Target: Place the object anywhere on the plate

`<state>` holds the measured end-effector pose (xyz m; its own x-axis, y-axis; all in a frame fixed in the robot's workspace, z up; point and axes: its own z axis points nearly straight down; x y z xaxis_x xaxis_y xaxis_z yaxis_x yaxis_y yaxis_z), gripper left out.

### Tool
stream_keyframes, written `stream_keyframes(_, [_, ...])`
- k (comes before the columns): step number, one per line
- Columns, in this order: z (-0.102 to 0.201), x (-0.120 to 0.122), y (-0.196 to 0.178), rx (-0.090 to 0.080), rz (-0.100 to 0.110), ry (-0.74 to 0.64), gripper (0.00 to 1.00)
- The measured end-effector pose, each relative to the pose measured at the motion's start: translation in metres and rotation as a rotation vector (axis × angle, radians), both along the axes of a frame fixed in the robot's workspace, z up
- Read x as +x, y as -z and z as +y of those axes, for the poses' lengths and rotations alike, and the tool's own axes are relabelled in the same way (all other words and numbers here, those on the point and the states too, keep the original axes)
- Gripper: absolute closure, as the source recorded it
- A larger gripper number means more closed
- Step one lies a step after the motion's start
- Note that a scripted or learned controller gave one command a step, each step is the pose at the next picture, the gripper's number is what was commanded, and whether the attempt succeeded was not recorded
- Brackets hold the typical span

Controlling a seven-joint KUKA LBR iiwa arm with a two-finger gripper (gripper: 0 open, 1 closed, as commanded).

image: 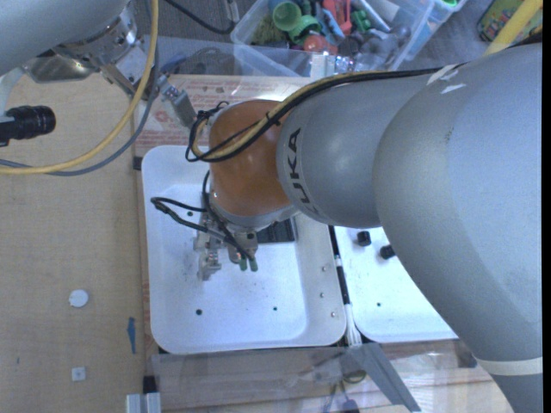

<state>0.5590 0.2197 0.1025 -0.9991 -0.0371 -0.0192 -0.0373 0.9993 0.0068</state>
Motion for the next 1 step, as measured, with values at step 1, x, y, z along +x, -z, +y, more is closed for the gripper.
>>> stream_keyframes(1, [0.006, -0.0663, -0.0115, -0.005, 0.022, 0.214, 1.0])
